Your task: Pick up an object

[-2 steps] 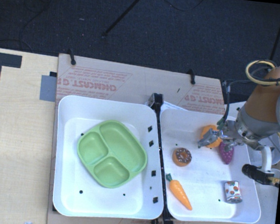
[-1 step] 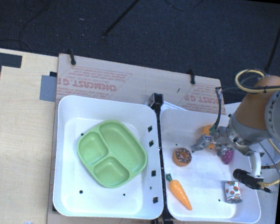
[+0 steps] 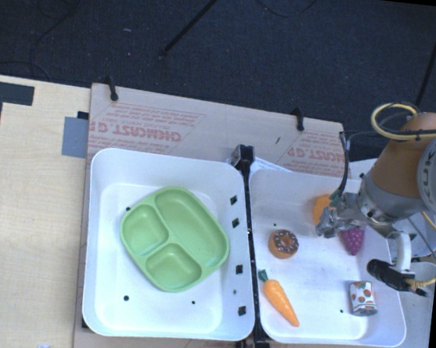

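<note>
Beside the donut point(image 3: 283, 243), the hand point(image 3: 330, 225) half hides an orange object point(image 3: 321, 207) and touches purple grapes point(image 3: 352, 239); its grip cannot be made out.

Gripper point(image 3: 331, 225) beside purple grapes point(image 3: 352, 239)

Both bins are white: the left bin point(image 3: 114, 188) carries a pale green divided plate point(image 3: 174, 239), the right bin point(image 3: 327, 316) an orange carrot point(image 3: 281, 301) with a green top at its 10 o'clock end, a brown doughnut point(image 3: 283, 243) with pink icing, a purple grape bunch point(image 3: 352, 239) and a red-and-white can point(image 3: 362, 298)
</note>
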